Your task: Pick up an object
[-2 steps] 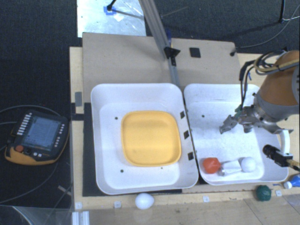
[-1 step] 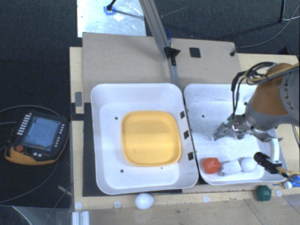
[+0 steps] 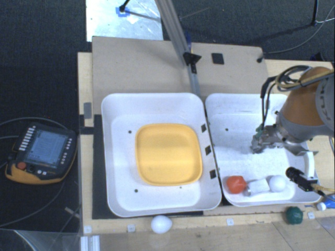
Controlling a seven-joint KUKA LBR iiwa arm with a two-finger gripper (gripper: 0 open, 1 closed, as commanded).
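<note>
Nothing has been picked up yet, as far as I can tell. The gripper [image 3: 260, 143] is low over the right bin [image 3: 230, 114], near the middle right of the frame, above a bare white patch of the bin floor. Nothing shows between its jaws. They look small and dark from up here, and I cannot tell whether they are open or closed.

The things to pick are lower down, along the bottom edge of the right bin: a red ball [image 3: 235, 184], a small white block [image 3: 257, 186] just beside it, and a white ball [image 3: 277, 182] next to that. They all lie apart from the gripper.

The left bin [image 3: 118, 192] holds a yellow plate [image 3: 169, 153]. A white egg [image 3: 161, 224] and a green ball [image 3: 293, 215] sit on the surface outside the bins (at the bottom of the frame).

So I judge the whole job is left: move over one thing, go down, grab it and lift.
</note>
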